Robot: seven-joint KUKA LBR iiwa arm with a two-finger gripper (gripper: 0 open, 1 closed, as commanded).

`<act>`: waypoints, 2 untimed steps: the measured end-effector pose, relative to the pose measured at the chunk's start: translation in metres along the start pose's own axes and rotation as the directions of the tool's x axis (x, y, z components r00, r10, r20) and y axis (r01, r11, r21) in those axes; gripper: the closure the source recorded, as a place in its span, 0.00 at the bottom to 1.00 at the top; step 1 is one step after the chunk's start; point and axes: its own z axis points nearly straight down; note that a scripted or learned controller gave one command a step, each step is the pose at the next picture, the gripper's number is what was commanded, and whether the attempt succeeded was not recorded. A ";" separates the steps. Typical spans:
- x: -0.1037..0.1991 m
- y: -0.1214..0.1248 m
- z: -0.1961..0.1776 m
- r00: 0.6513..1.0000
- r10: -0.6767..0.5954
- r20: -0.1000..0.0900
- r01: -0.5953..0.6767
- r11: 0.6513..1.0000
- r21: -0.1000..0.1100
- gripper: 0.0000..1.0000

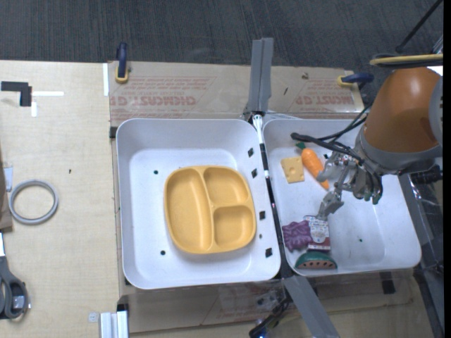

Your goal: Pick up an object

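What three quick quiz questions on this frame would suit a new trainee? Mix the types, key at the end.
1. True or false: the yellow divided plate lies in the right bin.
2. Which item lies nearest the gripper? A) roll of tape B) purple toy C) blue-handled clamp
3. Name the two food items touching or nearly touching at the back of the right bin.

Key
1. False: it lies in the left bin.
2. B.
3. The cheese wedge and the carrot.
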 end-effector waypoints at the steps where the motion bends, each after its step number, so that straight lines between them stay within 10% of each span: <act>1: -0.095 -0.011 0.060 0.994 0.109 0.001 -0.109 0.994 0.000 0.00; 2: -0.097 -0.009 0.050 0.994 0.105 0.007 -0.105 0.994 0.000 1.00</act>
